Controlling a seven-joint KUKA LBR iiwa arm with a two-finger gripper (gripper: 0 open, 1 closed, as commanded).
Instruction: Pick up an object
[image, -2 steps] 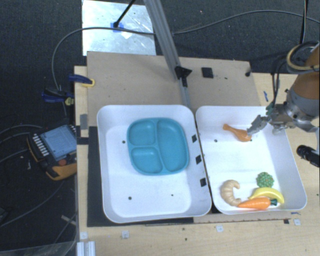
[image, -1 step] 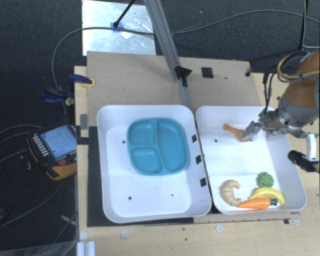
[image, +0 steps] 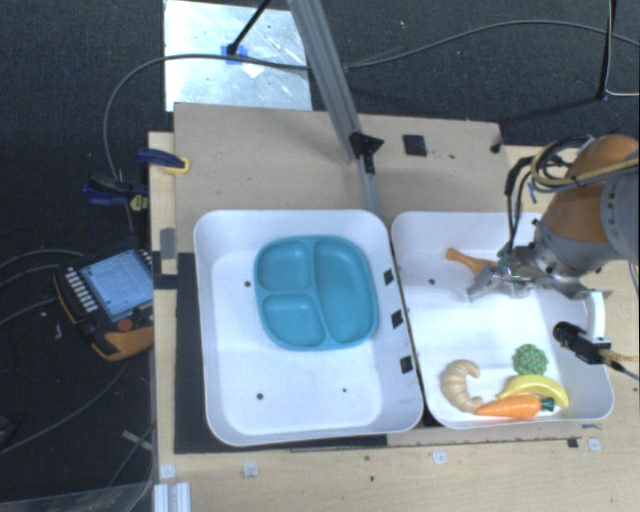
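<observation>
In the right bin (image: 430, 300), my gripper (image: 489, 280) is low over the upper middle of the floor, reaching in from the right. An orange-brown drumstick-shaped toy (image: 462, 259) lies just to its upper left, its thick end close to or touching the gripper tip. Near the bin's front edge are a tan croissant (image: 460, 383), an orange carrot (image: 510, 406), a yellow banana (image: 541, 390) and a green broccoli (image: 530, 358). I see nothing held in the gripper.
The left bin (image: 230, 380) holds a blue divided plate (image: 316, 292). A black part of the arm (image: 578, 342) hangs over the right bin's right side. A slanted grey pole (image: 335, 80) crosses the back of the bench. Cables and a handheld pendant (image: 110, 290) lie off to the left.
</observation>
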